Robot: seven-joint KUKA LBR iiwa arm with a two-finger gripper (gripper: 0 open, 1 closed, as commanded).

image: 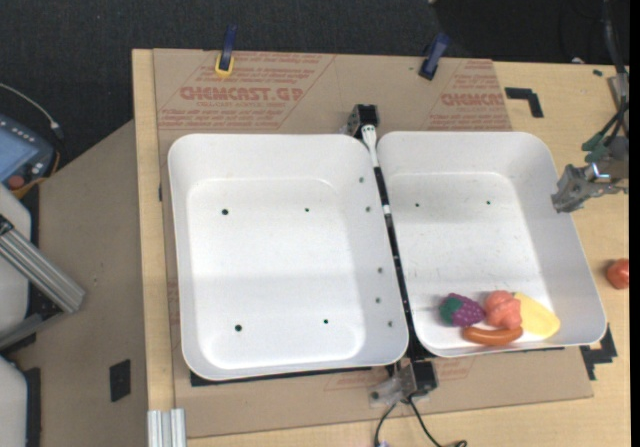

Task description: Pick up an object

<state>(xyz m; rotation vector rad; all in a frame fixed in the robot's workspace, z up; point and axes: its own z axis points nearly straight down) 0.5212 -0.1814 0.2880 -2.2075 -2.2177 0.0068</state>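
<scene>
Small toy foods lie clustered in the front right corner of the right bin: a purple bunch of grapes, a red-orange piece, a yellow piece and an orange sausage-shaped piece along the front wall. They touch one another. My gripper hangs at the right bin's right rim, about mid-way along it, well behind the toys and apart from them. I see nothing in it. Most of the arm is cut off by the frame's right side.
The left bin sits beside the right one, a black divider strip between them. Both rest on a cardboard sheet held by blue clamps. An orange object lies on the bench right of the right bin.
</scene>
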